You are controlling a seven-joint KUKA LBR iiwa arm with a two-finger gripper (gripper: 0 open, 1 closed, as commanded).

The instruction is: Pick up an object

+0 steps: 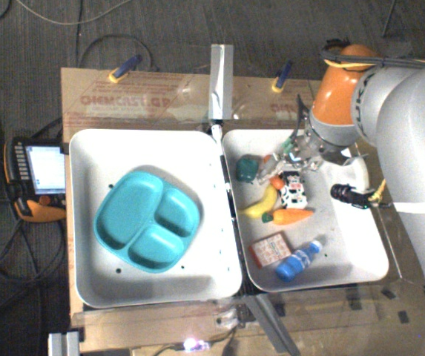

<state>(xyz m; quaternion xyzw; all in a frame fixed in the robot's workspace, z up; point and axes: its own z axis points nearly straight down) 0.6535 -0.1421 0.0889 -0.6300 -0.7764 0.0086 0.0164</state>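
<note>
**Gripper low over a cluster in the right bin**

The gripper [290, 163] hangs over the upper middle of the right bin [346, 236], near its far wall. Whether it is released or clenched cannot be told from this angle, and nothing can be seen gripped.

Just below it lie a black-and-white toy [294, 193] and an orange carrot [292, 216], close together. A yellow banana [262, 206] lies just beside the carrot's left end. A dark teal cup [247, 169] sits near the wall the two bins share. Closer to the front edge, a brown box [270, 250] and a blue bottle [295, 264] lie side by side.

Bare white floor runs along the right bin's right side. In the left bin [86, 221], a teal divided tray [149, 217] lies in the middle, with floor showing all round it.
</note>
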